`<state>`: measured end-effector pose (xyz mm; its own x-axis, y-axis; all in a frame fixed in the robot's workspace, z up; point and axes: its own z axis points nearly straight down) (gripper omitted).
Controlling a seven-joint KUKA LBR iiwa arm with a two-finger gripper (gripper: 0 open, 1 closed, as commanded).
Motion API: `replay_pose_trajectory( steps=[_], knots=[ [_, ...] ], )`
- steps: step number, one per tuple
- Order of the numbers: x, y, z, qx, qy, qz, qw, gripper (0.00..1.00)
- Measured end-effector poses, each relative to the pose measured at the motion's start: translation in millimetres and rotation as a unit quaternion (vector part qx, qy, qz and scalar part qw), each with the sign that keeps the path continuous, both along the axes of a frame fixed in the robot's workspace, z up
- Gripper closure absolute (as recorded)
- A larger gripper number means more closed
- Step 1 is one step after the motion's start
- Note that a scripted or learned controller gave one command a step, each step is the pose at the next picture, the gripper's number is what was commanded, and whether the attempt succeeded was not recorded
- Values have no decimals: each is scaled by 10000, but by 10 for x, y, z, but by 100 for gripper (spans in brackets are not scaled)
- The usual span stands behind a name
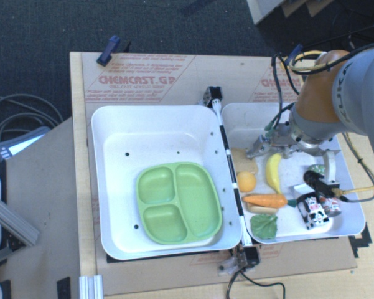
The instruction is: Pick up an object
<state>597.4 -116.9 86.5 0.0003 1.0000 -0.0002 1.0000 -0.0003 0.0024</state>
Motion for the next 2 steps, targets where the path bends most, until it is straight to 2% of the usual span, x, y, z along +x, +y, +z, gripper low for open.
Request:
replay_pose_trajectory(
  steps=[1, 2],
  knots=[
    [-427, 186, 5, -2, -14, -5, 10000, 0],
    [-418, 191, 106, -4, -29, -4, 10000, 100]
  ],
)
